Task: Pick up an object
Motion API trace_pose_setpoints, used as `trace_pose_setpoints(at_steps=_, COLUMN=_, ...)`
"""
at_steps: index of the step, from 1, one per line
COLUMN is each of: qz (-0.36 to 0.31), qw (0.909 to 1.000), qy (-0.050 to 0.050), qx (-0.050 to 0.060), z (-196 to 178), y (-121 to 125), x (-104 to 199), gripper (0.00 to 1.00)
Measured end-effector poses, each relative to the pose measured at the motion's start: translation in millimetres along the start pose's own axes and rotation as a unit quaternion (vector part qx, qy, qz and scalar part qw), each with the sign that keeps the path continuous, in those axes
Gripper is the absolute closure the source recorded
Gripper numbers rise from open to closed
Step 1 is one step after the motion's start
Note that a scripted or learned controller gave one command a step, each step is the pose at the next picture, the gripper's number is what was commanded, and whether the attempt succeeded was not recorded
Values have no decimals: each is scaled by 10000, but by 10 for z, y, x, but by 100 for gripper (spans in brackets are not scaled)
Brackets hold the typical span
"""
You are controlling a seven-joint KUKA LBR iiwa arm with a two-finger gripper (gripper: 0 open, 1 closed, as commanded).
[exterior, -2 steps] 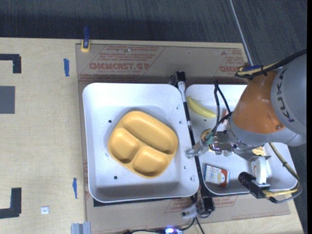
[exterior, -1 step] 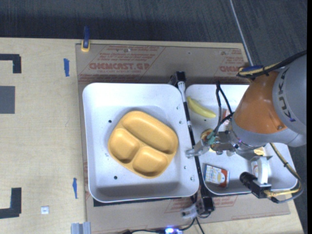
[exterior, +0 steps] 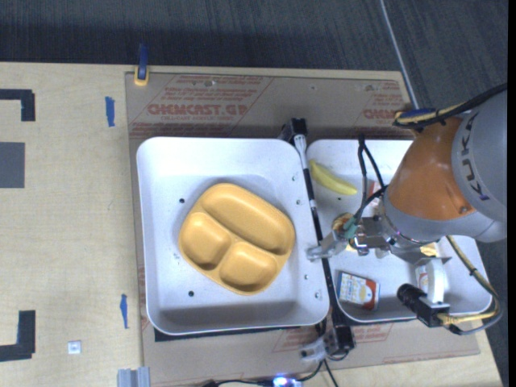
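Observation:
My gripper (exterior: 324, 249) reaches in from the right and hangs low over the left edge of the right bin (exterior: 351, 313), near the wall between the two bins. A yellow banana-shaped piece (exterior: 332, 179) lies at the back of that bin, apart from the gripper. In front of the gripper lies a small red and white packet (exterior: 359, 289). A white object (exterior: 428, 281) lies at the bin's front right, partly under the arm. A small green thing (exterior: 349, 230) shows close to the wrist. The left bin (exterior: 158, 216) holds a large yellow three-compartment tray (exterior: 235, 236).
The grey arm with its orange band (exterior: 427, 180) covers most of the right bin's back half. Black cables (exterior: 367, 164) loop over that bin. Both bins stand on a cardboard sheet (exterior: 242, 103) on the wooden bench.

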State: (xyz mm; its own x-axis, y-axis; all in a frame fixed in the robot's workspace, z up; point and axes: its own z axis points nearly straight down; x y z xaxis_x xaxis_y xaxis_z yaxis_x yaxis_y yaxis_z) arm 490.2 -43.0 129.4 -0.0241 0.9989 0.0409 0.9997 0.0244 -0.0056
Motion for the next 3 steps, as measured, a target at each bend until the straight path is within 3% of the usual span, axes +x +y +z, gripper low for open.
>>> trace_pose_setpoints(at_steps=3, qz=-2, qw=10000, qy=12, qx=15, z=17, y=13, x=-40, gripper=0)
